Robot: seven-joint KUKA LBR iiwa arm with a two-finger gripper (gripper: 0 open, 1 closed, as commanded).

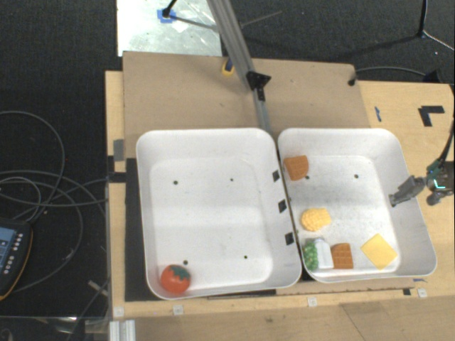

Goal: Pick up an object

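Observation:
The right bin point(398, 155) holds several toy foods: an orange bread-like piece point(296, 167) at its far left, a yellow corn cob point(316, 219) in the middle left, and a green and white item point(315, 254), a brown waffle-like block point(342, 256) and a yellow cheese wedge point(379, 251) along its near side. A red tomato point(175, 279) lies in the near left corner of the left bin point(206, 144). My gripper point(411, 190) pokes in at the right edge of the view, over the right bin's right rim, apart from all the items.
A grey pole point(238, 38) slants down from the top to the gap between the bins. Black clips point(281, 206) line the seam between the bins. Cables and a pendant point(11, 251) lie on the floor at the left.

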